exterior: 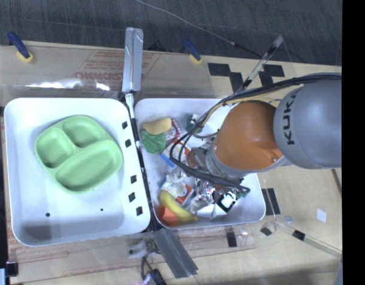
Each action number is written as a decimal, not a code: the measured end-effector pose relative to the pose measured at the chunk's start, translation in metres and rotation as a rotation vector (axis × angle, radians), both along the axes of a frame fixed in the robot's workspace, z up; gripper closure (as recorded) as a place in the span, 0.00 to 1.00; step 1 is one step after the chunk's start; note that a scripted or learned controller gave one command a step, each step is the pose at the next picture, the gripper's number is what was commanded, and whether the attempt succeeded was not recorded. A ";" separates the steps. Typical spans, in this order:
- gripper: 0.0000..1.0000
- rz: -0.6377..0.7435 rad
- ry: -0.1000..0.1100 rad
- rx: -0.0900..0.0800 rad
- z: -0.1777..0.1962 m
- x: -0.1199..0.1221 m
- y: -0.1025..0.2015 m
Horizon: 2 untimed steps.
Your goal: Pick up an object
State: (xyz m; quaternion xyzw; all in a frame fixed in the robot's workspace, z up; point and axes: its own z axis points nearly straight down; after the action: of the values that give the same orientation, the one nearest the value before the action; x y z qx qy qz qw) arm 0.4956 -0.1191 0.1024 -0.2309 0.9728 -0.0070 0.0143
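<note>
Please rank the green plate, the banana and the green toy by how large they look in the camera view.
1. Green plate, by far the largest.
2. Banana.
3. Green toy, close to the banana in apparent size, so that order is unsure.

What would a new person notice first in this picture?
First, the big grey arm with its orange band, reaching from the right over the right bin. Next, the green divided plate alone in the left bin. Then the pile under the arm, with a yellow banana at the near edge.
</note>
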 end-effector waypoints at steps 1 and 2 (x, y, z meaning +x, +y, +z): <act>0.00 -0.019 0.027 0.008 -0.009 0.036 0.029; 0.00 0.028 0.032 0.006 -0.011 0.003 -0.033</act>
State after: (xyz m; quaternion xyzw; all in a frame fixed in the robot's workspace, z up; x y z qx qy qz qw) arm 0.4988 -0.1523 0.0917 -0.2447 0.9696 -0.0001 -0.0003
